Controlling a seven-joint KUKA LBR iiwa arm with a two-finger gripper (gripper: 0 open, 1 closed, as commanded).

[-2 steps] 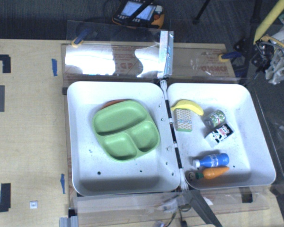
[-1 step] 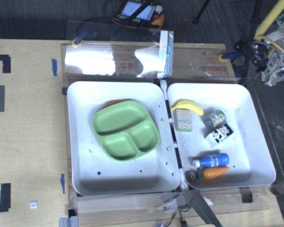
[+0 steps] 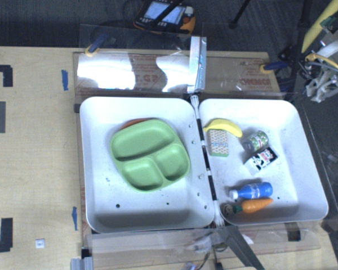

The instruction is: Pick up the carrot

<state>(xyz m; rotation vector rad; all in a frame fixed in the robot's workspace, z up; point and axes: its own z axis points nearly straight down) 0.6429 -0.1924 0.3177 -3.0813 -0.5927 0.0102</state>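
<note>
The carrot (image 3: 257, 205) lies untouched in the right bin (image 3: 287, 114), down at its near edge, just under a blue bottle (image 3: 252, 192) that sits beside it, the two close to touching. Something small and dark rests at the carrot's left tip, too small to name. Further up the same bin I see a banana (image 3: 224, 126), a patterned card or packet (image 3: 218, 142) below it, a crumpled can (image 3: 257, 140) and a black-and-white box (image 3: 262, 158). The left bin (image 3: 96, 151) holds a green divided plate (image 3: 150, 154). At the far right, above the bins, there is a tangle of pale machinery (image 3: 322, 75); whether that is the claw I cannot tell, nor how it stands. So by my reading nothing of the job is done: the approach, the descent, the grasp and the lift are all left.
</note>
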